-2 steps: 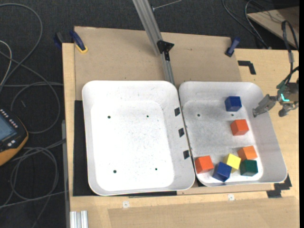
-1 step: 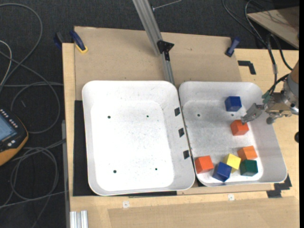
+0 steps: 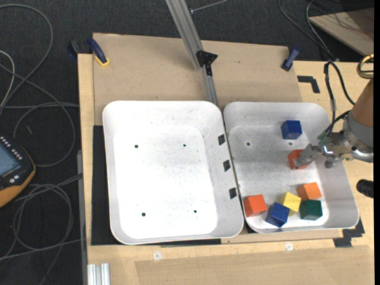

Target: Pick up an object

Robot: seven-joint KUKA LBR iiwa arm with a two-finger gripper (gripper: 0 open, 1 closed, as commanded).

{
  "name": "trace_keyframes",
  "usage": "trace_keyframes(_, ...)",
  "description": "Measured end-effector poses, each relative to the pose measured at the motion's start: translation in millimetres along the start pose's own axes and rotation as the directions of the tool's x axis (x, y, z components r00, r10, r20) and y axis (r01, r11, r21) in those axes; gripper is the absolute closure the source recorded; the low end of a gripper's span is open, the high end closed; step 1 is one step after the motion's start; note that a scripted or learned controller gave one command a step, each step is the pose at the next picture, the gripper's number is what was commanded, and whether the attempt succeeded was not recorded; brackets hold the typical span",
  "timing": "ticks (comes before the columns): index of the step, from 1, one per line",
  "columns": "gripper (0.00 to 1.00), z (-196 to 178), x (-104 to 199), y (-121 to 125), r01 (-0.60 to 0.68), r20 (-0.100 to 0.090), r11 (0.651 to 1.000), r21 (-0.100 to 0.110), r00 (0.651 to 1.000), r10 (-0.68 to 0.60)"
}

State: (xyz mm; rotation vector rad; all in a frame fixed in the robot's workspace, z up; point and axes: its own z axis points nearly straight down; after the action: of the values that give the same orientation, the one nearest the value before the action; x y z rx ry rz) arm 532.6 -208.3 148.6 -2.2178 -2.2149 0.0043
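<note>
Reaching into the right bin [image 3: 332, 209], our gripper [image 3: 304, 159] touches a red block [image 3: 295, 158]; jaw state we cannot tell. Block looks light, rigid; we'd pinch flat opposite faces.

Blue cube [image 3: 291, 129] lies apart at the rear; a red-orange block [image 3: 295, 159] mid-bin; orange cube [image 3: 255, 204], blue block [image 3: 277, 214], yellow cube [image 3: 291, 201], orange block [image 3: 309, 190] and green cube [image 3: 311, 209] cluster along the front.

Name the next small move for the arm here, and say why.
Probably lower and close on the red-orange block. The gripper sits right at that block in the right bin, apart from the blue block and the cluster near the front. The grasp itself isn't visible.
</note>
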Motion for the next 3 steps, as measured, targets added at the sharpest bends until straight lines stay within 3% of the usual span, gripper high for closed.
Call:
trace_keyframes(1,0.0,52,1,-1,0.001,0.0,1.0,-0.001,1.0,-0.001)
trace_keyframes(2,1.0,38,0,2,0.002,0.002,1.0,-0.009,1.0,-0.002)
trace_keyframes(3,1.0,-25,-2,9,0.003,0.006,1.0,-0.015,1.0,-0.003)
